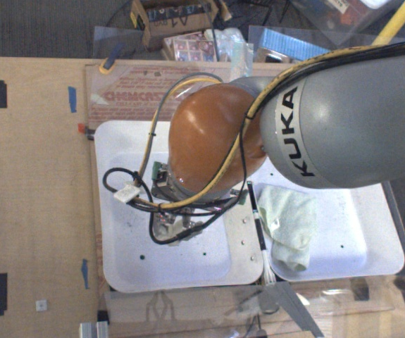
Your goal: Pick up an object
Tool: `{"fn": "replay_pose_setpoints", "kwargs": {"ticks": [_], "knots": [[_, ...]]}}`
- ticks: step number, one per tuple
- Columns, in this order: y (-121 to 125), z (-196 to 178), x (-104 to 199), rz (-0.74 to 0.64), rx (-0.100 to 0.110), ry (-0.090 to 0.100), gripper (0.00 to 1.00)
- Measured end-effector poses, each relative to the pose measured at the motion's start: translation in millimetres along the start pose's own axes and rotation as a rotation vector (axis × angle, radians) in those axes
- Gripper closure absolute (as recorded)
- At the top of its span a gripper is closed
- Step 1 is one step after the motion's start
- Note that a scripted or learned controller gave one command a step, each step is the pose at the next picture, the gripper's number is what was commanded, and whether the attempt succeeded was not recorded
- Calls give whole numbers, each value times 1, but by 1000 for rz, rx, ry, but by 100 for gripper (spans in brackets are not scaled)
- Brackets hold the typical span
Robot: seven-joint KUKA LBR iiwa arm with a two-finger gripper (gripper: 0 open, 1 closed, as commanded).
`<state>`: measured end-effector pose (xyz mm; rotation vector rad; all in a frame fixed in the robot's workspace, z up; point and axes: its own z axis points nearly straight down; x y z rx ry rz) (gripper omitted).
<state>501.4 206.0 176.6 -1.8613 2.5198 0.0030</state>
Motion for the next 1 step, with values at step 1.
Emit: {"fn": "replay_pose_setpoints", "kwargs": {"ticks": [1], "knots": [[-19, -33, -6, -382, -1, 0, 100]]}}
